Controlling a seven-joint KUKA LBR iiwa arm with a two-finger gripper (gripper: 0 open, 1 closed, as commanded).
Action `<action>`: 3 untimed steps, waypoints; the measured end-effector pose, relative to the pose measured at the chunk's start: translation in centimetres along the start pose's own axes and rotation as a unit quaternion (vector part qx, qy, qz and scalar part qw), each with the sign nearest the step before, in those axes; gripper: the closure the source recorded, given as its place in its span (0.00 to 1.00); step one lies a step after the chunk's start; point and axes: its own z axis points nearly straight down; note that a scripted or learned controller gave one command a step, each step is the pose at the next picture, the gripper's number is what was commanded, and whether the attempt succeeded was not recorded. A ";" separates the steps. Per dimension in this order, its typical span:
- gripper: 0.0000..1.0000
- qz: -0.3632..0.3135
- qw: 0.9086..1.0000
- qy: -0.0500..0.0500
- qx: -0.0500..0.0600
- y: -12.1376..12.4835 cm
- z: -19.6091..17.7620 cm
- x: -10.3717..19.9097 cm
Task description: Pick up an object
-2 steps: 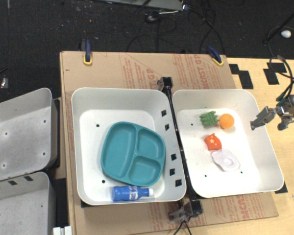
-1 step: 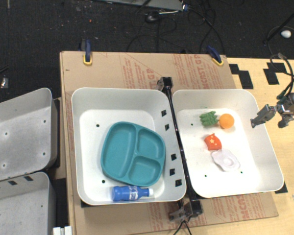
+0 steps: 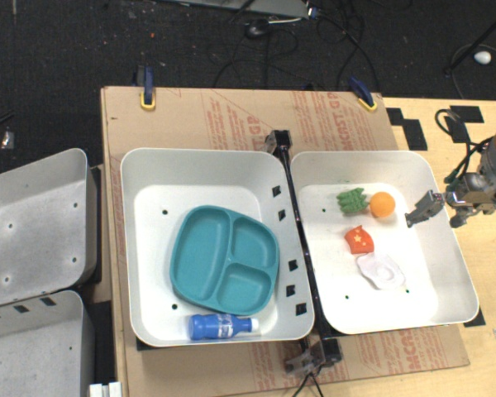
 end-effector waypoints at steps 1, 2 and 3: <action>0.00 0.001 1.000 0.000 0.001 0.0 6.5 0.0; 0.00 0.000 1.000 0.000 0.000 0.9 12.1 -0.1; 1.00 0.000 1.000 -0.001 -0.003 1.1 10.7 -0.2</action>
